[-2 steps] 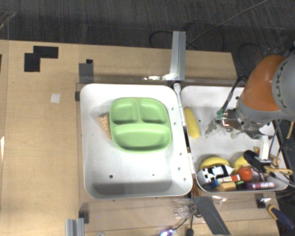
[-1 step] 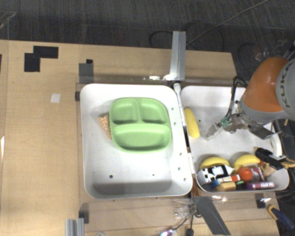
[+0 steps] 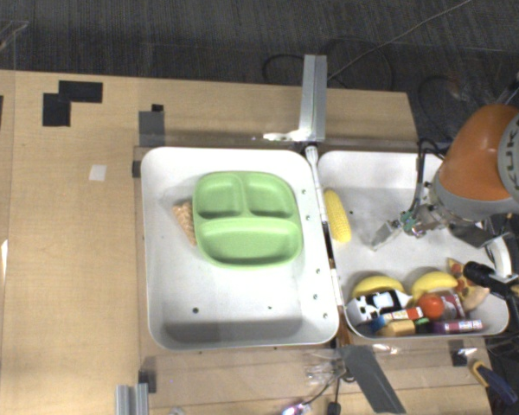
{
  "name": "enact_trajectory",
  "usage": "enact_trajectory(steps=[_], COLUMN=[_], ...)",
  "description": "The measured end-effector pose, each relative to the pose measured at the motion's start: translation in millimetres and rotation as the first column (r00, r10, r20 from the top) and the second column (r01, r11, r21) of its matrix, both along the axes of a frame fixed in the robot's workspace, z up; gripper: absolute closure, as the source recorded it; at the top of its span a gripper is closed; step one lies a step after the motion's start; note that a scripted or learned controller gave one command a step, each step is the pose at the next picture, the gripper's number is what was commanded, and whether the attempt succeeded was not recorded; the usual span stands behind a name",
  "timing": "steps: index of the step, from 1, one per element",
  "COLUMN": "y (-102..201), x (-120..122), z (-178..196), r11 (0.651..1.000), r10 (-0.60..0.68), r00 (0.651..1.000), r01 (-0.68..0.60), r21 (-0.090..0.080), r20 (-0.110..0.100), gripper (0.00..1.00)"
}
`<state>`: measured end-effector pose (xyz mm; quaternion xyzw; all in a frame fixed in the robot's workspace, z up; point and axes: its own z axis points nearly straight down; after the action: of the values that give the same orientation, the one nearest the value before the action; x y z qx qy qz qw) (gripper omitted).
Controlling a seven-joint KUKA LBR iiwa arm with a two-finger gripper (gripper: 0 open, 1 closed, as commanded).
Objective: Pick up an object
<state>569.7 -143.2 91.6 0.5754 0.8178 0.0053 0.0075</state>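
Observation:
My gripper (image 3: 385, 232) hangs over the bare middle of the right bin (image 3: 372, 180), reaching in from the right under the orange-banded wrist (image 3: 476, 162). Nothing shows between its tips. A yellow corn cob (image 3: 336, 215) lies to its left against the bin's left wall. Toward the front of this bin, below the gripper, sits a pile of small things: two yellow banana-like pieces (image 3: 379, 284) (image 3: 435, 282), a black-and-white toy (image 3: 382, 302), a red ball (image 3: 430, 307) and a purple marker (image 3: 457, 325).
The left bin (image 3: 233, 318) holds a green divided plate (image 3: 245, 217) with a tan piece (image 3: 183, 220) poking out at its left edge. A metal post (image 3: 314, 93) stands behind the divider between the bins. Cables lie at the far right.

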Motion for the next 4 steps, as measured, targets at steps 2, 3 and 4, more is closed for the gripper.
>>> enact_trajectory(steps=[2,3,4], y=[12,44,65], x=[-24,-71,-33], z=[0,1,94], r11=[0.949,0.952,0.995], r10=[-0.315,-0.306,-0.104], r00=[0.949,0.952,0.995], r01=[0.315,0.306,0.104], r21=[0.004,0.004,0.001], r20=[-0.001,0.005,-0.012], gripper=[0.0,0.0,0.0])
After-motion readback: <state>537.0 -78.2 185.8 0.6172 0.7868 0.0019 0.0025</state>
